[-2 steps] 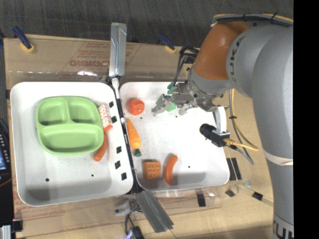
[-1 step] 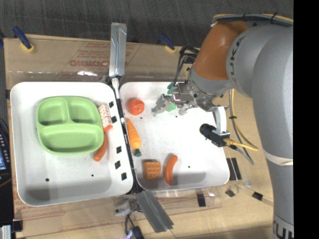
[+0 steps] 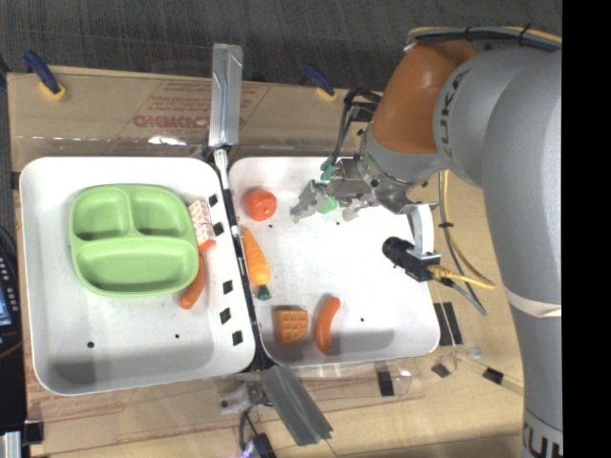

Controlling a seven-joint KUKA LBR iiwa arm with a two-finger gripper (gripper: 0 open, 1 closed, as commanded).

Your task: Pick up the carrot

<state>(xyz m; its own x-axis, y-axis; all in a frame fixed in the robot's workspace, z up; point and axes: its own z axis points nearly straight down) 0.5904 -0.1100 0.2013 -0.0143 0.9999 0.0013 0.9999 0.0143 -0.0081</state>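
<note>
Beside the left wall of the right bin (image 3: 420, 303) lies the carrot (image 3: 255, 259), orange with a green end pointing down. Up from the carrot sits a tomato (image 3: 259, 203). Below the carrot are a waffle (image 3: 291, 325) and a sausage (image 3: 326, 323). Across the wall from the carrot, in the left bin (image 3: 48, 284), is a green tray (image 3: 132, 239) with another sausage (image 3: 194, 288) next to it.

Well to the right of the carrot and higher up hangs the gripper (image 3: 325, 203). Its fingers look spread apart and nothing is between them.

I think the wall could get in the way, because the carrot lies so close to it. One finger might bump the wall, or the carrot might roll off.
</note>
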